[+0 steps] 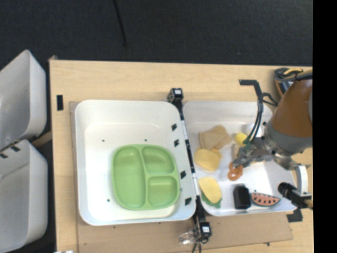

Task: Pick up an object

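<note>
- Your gripper [241,159] hangs low in the right bin [221,109], mid-bin; you cannot tell its state, the tip is too blurred
- The orange ring [235,173] lies just below and a touch left of the tip, close enough that touching or apart is unclear; I judge it the likeliest target; it lies flat, round, no long axis to align with
- Around it: a tan bread piece [215,137] and a yellow wedge [207,159] to the left, both soft-looking and matte; a small yellow bit [240,138] above; a black block [241,197] and a watermelon slice [265,200] near the front wall, the slice lying long left-to-right
- The left bin [89,115] holds a green tray [145,177], smooth plastic, three compartments
</note>
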Available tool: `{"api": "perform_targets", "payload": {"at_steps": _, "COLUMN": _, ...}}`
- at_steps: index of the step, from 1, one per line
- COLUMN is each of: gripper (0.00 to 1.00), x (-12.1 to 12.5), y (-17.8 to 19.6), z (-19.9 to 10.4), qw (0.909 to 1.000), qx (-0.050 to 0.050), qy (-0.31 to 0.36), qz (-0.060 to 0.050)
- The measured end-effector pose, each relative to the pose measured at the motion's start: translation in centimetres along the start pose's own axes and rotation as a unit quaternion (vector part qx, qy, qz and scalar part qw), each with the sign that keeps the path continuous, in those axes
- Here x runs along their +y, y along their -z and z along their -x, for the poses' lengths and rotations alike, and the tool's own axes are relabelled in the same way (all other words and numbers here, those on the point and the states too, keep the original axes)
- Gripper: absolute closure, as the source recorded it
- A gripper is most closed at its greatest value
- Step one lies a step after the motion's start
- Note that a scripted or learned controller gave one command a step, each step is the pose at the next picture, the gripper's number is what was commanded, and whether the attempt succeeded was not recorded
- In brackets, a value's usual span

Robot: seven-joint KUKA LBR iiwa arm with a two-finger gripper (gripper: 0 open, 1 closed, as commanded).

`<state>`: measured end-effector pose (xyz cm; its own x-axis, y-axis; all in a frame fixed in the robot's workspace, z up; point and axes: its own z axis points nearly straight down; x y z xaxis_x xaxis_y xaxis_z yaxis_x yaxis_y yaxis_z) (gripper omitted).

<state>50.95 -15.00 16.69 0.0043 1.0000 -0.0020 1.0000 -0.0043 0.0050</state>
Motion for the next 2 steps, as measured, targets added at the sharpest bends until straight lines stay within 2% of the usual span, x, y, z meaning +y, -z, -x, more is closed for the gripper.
{"api": "perform_targets", "payload": {"at_steps": 2, "gripper": 1.0, "x": 0.3, "y": 7.6, "z": 0.2, "qw": 1.0, "qx": 0.0, "qy": 0.004, "qz": 0.0}}
